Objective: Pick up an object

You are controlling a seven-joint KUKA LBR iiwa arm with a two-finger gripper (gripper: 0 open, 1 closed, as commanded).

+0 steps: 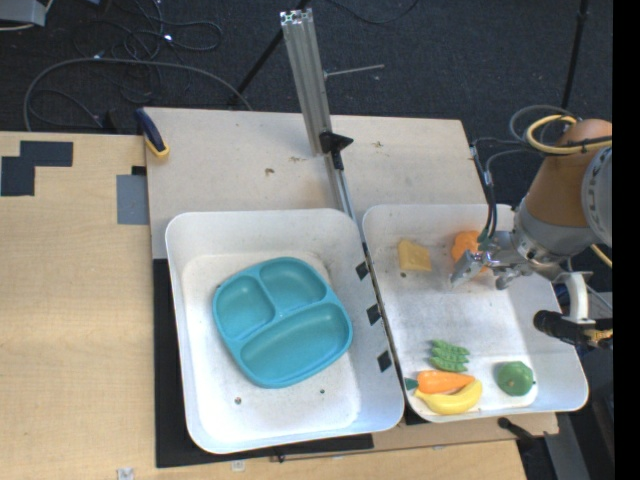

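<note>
My gripper (481,275) hovers over the back of the right bin (560,393), open, with nothing between its two grey fingers. An orange toy (464,242) lies just behind its left finger (458,272), close to it or touching; I cannot tell which. A pale yellow block (414,256) rests to the left of that. Near the bin's front edge lie a green leafy toy (449,353), a carrot (443,380), a banana (453,399) and a round green fruit (514,378).
A blue divided plate (282,318) lies in the left bin (190,258). A metal post (308,78) stands behind the two bins. The arm's orange band (560,183) and cables are at the right edge.
</note>
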